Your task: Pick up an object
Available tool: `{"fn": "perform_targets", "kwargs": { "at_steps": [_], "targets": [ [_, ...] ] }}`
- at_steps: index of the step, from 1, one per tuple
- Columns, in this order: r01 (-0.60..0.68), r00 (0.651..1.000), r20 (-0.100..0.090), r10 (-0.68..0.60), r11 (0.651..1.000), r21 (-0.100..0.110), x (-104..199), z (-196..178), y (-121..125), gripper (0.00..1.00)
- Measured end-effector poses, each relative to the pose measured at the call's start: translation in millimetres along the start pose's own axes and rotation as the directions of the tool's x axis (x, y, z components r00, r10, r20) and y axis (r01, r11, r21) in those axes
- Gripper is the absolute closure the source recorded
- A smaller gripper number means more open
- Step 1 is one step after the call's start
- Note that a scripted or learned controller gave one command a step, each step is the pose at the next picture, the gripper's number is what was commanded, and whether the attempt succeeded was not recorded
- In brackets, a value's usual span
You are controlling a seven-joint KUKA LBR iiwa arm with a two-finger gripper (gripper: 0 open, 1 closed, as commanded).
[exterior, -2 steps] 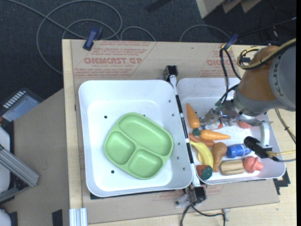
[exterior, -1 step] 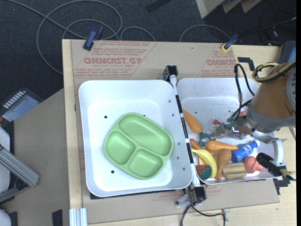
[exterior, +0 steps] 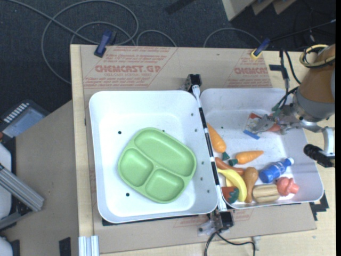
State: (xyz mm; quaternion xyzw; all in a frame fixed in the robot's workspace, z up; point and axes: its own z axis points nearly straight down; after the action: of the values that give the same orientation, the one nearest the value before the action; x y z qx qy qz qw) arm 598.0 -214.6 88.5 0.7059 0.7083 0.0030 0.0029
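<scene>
We see the gripper (exterior: pixel 259 125) low in the right bin (exterior: pixel 234 97), twelve o'clock of the carrots (exterior: pixel 249 156), its opening impossible to tell.

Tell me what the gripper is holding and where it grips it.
Cannot be told: the gripper is low in the right bin, and its tips are too blurred to show anything in them.

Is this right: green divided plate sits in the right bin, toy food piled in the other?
Not quite. The camera view shows the green divided plate in the left bin, not the right. The toy food, such as the banana and carrots, is piled in the right bin.
</scene>
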Motion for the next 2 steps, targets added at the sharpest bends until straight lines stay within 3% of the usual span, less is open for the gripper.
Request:
{"fn": "perform_targets", "kwargs": {
  "at_steps": [1,2],
  "targets": [
    [-0.003,1.0,0.003,0.003,1.0,0.0,20,0,60,0.0],
    [-0.002,1.0,0.007,0.002,1.0,-0.005,20,-12,61,1.0]
  ]
}}
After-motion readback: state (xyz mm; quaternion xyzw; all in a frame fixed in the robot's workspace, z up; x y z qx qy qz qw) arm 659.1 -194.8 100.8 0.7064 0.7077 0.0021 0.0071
